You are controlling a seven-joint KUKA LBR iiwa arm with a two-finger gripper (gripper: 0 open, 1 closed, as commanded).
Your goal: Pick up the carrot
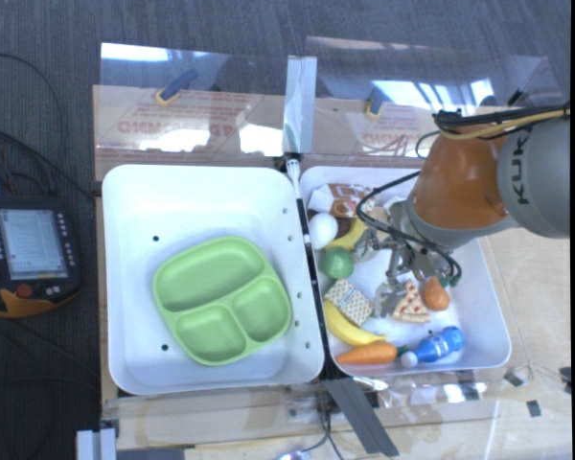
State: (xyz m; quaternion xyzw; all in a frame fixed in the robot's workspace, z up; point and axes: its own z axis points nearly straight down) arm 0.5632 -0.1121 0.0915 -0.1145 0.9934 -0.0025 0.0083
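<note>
Lying in right bin [489, 338], near front wall: carrot [366, 355], between banana [348, 326] and bottle [435, 346]; hovering behind it, over pizza slice [409, 305]: gripper [395, 278], fingers looking slightly apart, clamping nothing.

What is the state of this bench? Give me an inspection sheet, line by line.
Surface: two white bins side by side, left bin, right bin.
Job's things: carrot lies at the right bin's near edge, beside a banana, untouched.
Clutter: green divided plate in left bin; egg, green ball, blue bottle, pizza slice in right bin.
Grippers: gripper low over the right bin's middle, apart from the carrot.
Cables: black cable along the arm.
Surroundings: handheld controller on dark floor, left.
</note>
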